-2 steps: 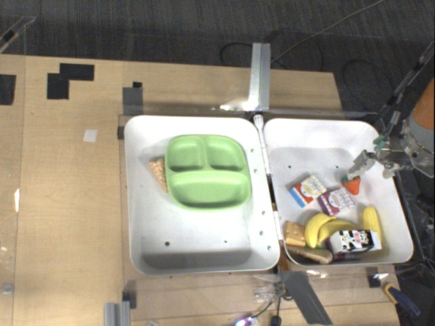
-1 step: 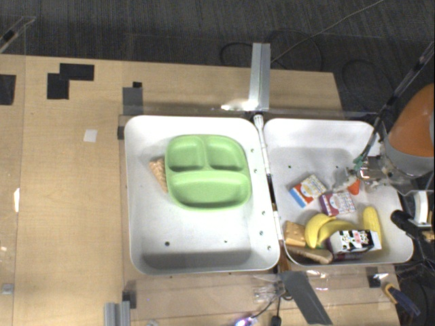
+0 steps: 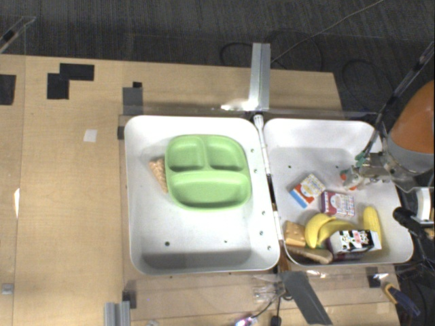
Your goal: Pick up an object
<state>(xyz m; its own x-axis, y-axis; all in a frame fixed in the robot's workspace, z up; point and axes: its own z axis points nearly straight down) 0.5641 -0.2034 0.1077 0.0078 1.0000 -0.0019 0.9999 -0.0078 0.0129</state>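
- End effector [image 3: 355,172]: being seen at the right side of the right bin [image 3: 319,138], low over the bin floor, on the grey arm [image 3: 416,141] with the orange band that is reaching in from the right. Its small metal tip is being shown too blurred for a reading; whether it is spread or pressed together cannot be told, and nothing is being seen pinched in it.
- Pink packet [image 3: 338,203]: being found just below the end effector, lying flat on the bin floor, near but apart from the tip.
- White carton with blue and red print [image 3: 307,189]: being found to the left of the end effector and slightly below it, lying tilted.
- Bananas [image 3: 321,227]: being found further below the end effector, a curved yellow pair; a further yellow piece [image 3: 371,219] is lying just to their right.
- Black-and-white box [image 3: 354,241]: being found against the near wall of the right bin, well below the end effector.
- Brown bread-like pieces [image 3: 296,236]: being found at the bin's lower left corner, touching the bananas.
- Green divided plate [image 3: 206,170]: being held in the left bin [image 3: 197,253], well to the left of the end effector, with a tan item [image 3: 158,174] tucked beside its left edge.
- Surface [image 3: 61,202]: both bins are being carried side by side.
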